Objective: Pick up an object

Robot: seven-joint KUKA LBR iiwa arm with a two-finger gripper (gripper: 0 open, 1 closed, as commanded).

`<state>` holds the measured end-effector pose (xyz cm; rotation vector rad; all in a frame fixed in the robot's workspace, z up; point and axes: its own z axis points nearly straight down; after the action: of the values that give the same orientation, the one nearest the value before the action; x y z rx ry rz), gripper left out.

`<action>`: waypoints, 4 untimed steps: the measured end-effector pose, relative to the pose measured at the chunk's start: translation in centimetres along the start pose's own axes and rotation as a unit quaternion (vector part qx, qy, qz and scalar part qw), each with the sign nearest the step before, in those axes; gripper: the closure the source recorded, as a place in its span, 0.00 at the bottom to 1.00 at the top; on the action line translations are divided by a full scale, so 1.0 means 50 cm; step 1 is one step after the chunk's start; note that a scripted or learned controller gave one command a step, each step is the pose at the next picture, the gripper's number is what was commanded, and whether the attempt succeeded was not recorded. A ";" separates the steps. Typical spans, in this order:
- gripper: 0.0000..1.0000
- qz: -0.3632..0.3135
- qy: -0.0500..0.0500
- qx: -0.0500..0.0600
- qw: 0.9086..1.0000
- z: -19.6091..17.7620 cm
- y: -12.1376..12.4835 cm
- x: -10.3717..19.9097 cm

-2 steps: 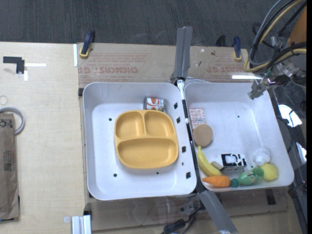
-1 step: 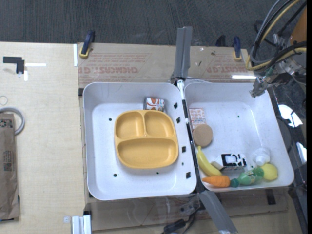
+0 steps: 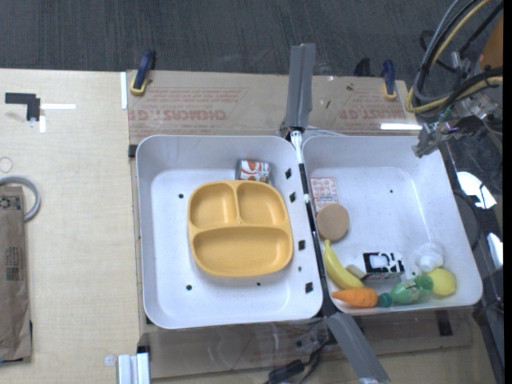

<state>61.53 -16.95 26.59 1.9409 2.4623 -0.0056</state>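
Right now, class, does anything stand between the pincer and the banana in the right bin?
Nothing visible does: bare floor of the right bin lies between the pincer and the banana. A carrot and a black-and-white box crowd its near end.

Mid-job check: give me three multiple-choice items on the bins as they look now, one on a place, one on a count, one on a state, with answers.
1. Where does the yellow plate lie?
A. left bin
B. right bin
C. on the bench outside the bins

2. How many compartments has the plate?
A. two
B. three
C. five

3. How does the banana lie?
A. on the plate
B. hanging over the bin's rim
C. flat on the right bin's floor

Answers: 1 A, it sits mid-floor in the left bin. 2 B, two small sections above one wide one. 3 C, it lies beside the carrot, near the divider.
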 end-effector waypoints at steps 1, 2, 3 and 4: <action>1.00 -0.159 0.002 -0.001 0.987 -0.113 -0.046 -0.049; 1.00 -0.158 0.000 -0.001 0.987 -0.131 -0.045 -0.051; 1.00 -0.158 -0.001 -0.002 0.987 -0.149 -0.044 -0.054; 1.00 -0.157 -0.002 -0.002 0.988 -0.166 -0.043 -0.057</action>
<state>60.10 -20.17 34.91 1.5266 2.7321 -0.0058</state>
